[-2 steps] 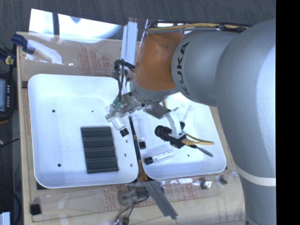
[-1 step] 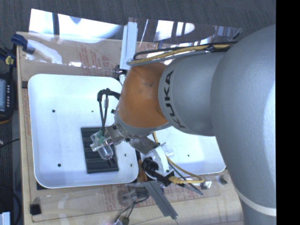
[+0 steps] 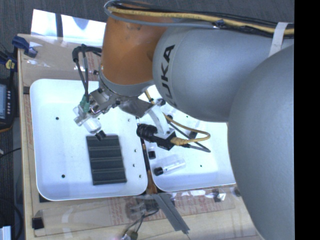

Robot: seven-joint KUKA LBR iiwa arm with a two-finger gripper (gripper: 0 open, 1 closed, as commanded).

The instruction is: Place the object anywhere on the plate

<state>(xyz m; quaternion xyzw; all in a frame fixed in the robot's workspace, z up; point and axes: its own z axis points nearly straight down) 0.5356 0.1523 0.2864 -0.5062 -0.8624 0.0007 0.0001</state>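
From my remote station: the dark ribbed rectangular plate [image 3: 106, 159] lies near the left white bin's [image 3: 45, 134] front edge; the small clear tube with a black cap [image 3: 168, 166] rests in the right bin [image 3: 220, 176]. I cannot tell the claw's [image 3: 93, 125] state.

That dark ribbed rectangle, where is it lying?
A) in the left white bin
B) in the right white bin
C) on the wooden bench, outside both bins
A: the dark ribbed rectangle lies flat on the floor of the left bin, near its front right corner.
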